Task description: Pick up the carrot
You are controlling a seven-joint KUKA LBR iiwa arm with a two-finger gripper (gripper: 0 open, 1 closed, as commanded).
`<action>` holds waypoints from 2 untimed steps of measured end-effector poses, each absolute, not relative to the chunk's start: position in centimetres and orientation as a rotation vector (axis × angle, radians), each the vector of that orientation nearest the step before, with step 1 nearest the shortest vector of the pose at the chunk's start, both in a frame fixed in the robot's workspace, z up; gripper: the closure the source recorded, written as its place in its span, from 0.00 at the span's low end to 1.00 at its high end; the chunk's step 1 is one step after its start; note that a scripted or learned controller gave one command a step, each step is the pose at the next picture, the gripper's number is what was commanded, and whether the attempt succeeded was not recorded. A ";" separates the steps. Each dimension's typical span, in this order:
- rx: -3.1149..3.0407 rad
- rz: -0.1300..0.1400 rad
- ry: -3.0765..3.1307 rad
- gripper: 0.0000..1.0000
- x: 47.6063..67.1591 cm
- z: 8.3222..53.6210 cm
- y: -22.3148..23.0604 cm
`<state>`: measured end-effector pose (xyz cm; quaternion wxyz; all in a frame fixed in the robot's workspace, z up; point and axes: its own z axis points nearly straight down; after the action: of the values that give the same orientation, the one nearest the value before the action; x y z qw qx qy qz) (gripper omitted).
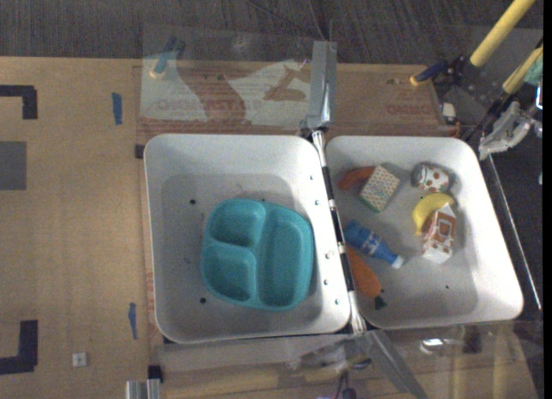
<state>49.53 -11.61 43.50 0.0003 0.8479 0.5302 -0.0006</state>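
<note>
toy carrot (pixel 364 273) lies in the right white bin (pixel 483 298), at its left wall.

the orange, tapered, smooth carrot rests just beside a blue bottle (pixel 373 245); a teal moulded plastic tray (pixel 257 252) fills the left bin (pixel 172 165). the pincer's state cannot be told.

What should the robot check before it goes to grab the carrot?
1. Carrot in view, in the right bin, against its left wall: ok.
2. Carrot top uncovered: ok.
3. Space around it: not ok; the blue bottle lies right beside it, and the wall is close.
4. Arm near the carrot: not ok; it sits at the bin's far right corner.
5. Claw open: cannot tell.
6. Teal tray out of the way, in the left bin: ok.
</note>
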 end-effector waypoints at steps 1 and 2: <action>2.544 0.000 1.836 0.00 48.2 43.5 -19.8; 2.987 0.000 0.965 0.00 48.1 43.5 -16.8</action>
<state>48.06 -16.80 43.47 0.0012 0.9516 0.3075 -0.0001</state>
